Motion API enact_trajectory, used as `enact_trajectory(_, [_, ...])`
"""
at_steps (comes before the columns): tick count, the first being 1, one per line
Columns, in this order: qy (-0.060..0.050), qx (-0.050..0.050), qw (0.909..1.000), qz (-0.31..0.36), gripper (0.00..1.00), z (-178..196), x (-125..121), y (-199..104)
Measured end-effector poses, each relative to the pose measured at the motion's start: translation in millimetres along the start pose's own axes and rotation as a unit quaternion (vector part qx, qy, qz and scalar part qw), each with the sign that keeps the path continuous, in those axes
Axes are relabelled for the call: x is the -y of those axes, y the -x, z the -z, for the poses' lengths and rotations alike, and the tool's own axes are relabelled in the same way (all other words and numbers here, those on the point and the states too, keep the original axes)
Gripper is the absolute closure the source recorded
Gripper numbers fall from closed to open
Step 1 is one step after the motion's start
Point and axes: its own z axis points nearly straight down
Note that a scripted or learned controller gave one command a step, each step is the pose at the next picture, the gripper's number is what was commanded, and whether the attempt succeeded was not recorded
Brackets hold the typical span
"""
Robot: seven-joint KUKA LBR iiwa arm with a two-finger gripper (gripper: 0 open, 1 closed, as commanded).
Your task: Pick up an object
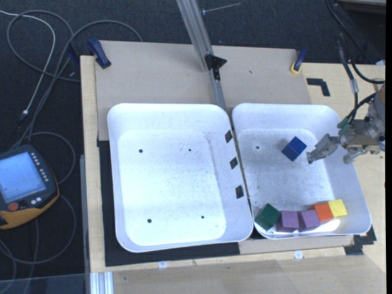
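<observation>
- Gripper: reaches in from the right, over the right bin's outer wall; two fingers spread apart with nothing between them, apparently readied for a grab.
- Blue cube: lies alone on the floor of the right bin, tilted on a corner, just beside the nearer fingertip and apart from it. Standing free of other blocks, it looks the easiest pick.
- Row of blocks along the right bin's near wall: green block, two purple blocks, orange block, yellow block. They sit packed against the wall and each other, likely leaving little room for fingers.
- Left bin: white, shallow, touching the right bin along the middle.
- Handheld controller: rests on the dark floor, left of the bench.
</observation>
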Motion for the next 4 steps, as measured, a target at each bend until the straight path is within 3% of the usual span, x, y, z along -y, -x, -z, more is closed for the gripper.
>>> enact_trajectory(1, [0.000, 0.000, 1.0000, 0.000, 0.00, 0, 0, 0])
enact_trajectory(2, [-0.005, -0.002, 1.0000, 0.001, 0.00, -90, -25, -11])
enact_trajectory(3, [-0.005, -0.002, 1.0000, 0.002, 0.00, -157, -56, -45])
enact_trajectory(4, [0.004, 0.003, 1.0000, -0.001, 0.00, -121, -118, 19])
